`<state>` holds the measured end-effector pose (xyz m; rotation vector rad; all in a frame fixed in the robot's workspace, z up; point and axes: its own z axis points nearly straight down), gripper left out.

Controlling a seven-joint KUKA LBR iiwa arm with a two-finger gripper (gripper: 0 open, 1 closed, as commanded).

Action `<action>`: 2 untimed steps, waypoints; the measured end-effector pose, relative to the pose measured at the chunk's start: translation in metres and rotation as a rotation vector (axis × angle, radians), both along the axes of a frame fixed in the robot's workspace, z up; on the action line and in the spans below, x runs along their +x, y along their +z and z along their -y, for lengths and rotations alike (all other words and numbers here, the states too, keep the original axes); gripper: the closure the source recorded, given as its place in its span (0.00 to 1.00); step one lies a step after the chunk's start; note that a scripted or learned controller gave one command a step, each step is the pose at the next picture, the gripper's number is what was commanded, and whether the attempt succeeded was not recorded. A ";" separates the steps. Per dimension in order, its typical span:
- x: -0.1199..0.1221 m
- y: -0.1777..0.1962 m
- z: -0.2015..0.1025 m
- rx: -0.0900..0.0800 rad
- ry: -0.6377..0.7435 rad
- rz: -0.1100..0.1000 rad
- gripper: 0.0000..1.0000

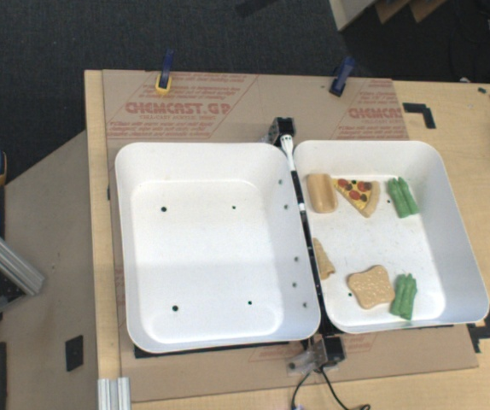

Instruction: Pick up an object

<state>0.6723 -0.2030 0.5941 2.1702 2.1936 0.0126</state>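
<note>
The right bin (450, 229) holds several toy foods. A tan bread roll (319, 192) lies at its upper left, with a pizza slice (358, 194) beside it and a green bean pod (402, 197) further right. A toast slice (370, 286) rests near the front edge next to a second green pod (405, 296). A small tan piece (322, 260) lies against the bin's left wall.
The left bin (142, 229) sits beside the right one on a cardboard sheet (228, 101). Blue clamps (342, 76) hold the sheet's far edge. A metal rail (6, 259) slants in at the left. A cable (313, 383) trails off the front.
</note>
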 end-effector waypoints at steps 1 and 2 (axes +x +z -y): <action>0.001 0.011 -0.001 -0.004 0.001 0.006 1.00; 0.001 0.022 -0.002 -0.007 0.002 0.011 1.00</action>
